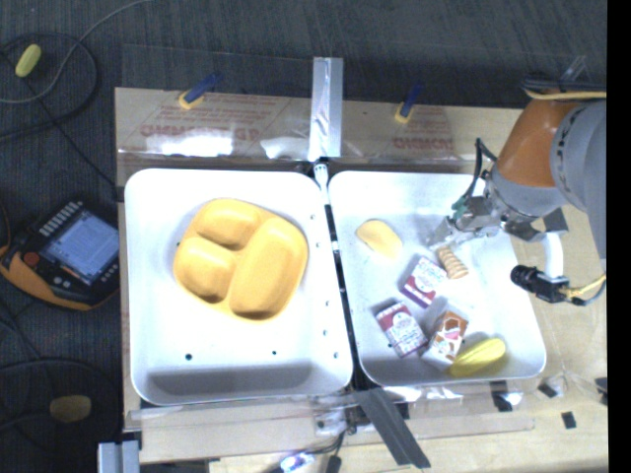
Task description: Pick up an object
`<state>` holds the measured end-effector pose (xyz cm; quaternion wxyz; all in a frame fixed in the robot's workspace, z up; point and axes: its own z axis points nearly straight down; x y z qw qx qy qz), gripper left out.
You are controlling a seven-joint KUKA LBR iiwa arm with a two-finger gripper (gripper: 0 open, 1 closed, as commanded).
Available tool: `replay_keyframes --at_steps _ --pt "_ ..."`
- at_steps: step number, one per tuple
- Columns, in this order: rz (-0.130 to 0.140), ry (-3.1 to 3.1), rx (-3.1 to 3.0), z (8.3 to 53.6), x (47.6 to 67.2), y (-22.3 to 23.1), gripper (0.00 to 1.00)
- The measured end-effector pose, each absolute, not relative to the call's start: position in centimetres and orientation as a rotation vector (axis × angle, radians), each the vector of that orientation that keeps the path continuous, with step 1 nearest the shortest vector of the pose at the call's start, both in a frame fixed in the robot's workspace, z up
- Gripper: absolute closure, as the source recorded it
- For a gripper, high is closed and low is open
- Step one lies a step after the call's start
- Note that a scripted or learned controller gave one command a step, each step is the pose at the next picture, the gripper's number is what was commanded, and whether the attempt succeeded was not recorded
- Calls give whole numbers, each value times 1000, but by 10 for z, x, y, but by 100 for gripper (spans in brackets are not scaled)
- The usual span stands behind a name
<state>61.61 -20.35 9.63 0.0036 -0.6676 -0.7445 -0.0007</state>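
Note:
The right bin (365, 353) holds a pale yellow lemon-shaped piece (379, 236), a ridged tan biscuit (453, 261), a purple-and-white carton (423, 282), a red-and-white carton (401, 326), a brown-and-white carton (447, 336) and a yellow banana-like piece (479, 355). My gripper (455, 223) hangs over the upper right of that bin, its tips just above and left of the biscuit. Nothing shows between the tips.
The left bin (158, 363) carries a big yellow bread-like lump (240, 256). A metal divider strip (326, 106) stands at the back between the bins. A handheld pendant (64, 254) lies on the floor at left.

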Motion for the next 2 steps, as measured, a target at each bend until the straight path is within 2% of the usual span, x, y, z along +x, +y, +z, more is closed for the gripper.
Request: replay_keyframes --at_steps 1,2 --pt "1 -2272 -2170 202 584 -152 100" --pt "3 -2274 -2165 205 531 -109 100"
